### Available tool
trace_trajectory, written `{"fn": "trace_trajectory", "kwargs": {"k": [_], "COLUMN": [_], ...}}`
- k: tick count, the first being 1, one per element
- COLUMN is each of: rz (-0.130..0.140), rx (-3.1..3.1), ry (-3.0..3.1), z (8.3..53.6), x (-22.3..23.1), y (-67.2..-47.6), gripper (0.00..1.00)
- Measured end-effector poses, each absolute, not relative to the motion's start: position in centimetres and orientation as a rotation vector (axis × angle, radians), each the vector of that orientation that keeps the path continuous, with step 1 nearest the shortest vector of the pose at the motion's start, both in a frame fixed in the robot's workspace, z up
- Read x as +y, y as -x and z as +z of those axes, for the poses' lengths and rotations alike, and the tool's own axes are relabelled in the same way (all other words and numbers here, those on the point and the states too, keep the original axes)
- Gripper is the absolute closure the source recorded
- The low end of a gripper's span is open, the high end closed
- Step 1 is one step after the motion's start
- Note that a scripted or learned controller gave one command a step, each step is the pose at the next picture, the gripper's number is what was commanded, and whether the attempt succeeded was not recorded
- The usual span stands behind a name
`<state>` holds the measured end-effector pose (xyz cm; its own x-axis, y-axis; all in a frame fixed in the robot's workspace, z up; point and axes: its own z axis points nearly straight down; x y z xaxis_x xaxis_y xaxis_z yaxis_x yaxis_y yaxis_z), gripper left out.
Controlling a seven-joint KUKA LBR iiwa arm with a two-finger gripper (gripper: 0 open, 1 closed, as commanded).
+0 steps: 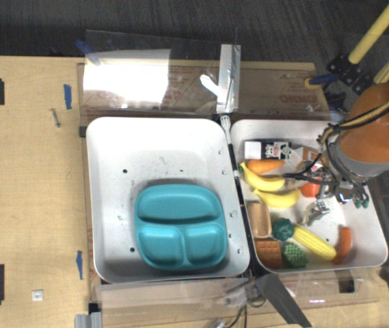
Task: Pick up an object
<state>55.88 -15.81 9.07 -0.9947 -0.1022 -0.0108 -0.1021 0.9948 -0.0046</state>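
Grey two-finger gripper (320, 209) hovering low in right white bin (375, 234) near yellow plastic corn cob (314, 242); finger state can't tell; nothing lifted yet, pick pending.

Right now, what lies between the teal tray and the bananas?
In the camera view, between the teal tray and the bananas there is bare white bin floor, then the two bins' adjoining walls.

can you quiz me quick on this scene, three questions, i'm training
1. True or false: the teal three-compartment plastic tray lies in the left white bin.
2. Which bin holds the two yellow toy bananas? A left, B right.
3. Fill in: the yellow toy corn cob lies beside a reddish toy ____.

Key: 1 true; 2 B, the right white bin; 3 sausage.
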Motion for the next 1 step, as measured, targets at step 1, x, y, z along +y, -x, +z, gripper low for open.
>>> {"fn": "trace_trajectory", "kwargs": {"k": [1], "rz": [-0.004], "rx": [3.138], "ry": [0.340], "z": [9.13], "x": [-14.92], "y": [-62.48], "gripper": [0.00]}}
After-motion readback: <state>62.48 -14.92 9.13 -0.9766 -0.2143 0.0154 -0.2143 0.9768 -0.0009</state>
